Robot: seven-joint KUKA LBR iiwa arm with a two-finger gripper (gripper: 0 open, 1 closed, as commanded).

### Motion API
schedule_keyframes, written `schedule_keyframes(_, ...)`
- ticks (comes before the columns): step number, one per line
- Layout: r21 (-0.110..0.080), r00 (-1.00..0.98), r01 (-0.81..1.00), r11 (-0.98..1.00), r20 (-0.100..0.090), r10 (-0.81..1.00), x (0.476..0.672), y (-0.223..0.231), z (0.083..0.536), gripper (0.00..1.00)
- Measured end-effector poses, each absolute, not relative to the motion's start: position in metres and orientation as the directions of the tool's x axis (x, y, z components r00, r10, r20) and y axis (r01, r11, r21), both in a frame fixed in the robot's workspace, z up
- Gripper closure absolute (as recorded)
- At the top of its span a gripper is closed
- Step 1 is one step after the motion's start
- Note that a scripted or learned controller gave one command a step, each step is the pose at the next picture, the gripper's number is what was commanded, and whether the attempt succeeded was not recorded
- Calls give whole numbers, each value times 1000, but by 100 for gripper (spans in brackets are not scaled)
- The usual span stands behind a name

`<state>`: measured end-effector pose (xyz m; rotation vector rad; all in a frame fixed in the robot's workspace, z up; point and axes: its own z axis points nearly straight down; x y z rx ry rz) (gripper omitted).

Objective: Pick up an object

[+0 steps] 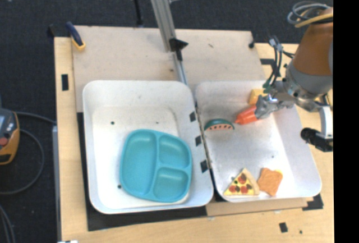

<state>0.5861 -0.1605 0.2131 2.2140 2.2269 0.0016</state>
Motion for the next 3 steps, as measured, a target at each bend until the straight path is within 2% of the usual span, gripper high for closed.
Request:
schedule_keyframes(1,1,-7,1000,7,1,1000,579,-100,215,100)
schedule_keyframes(3,3,-10,1000,10,2,1000,580,15,238,100)
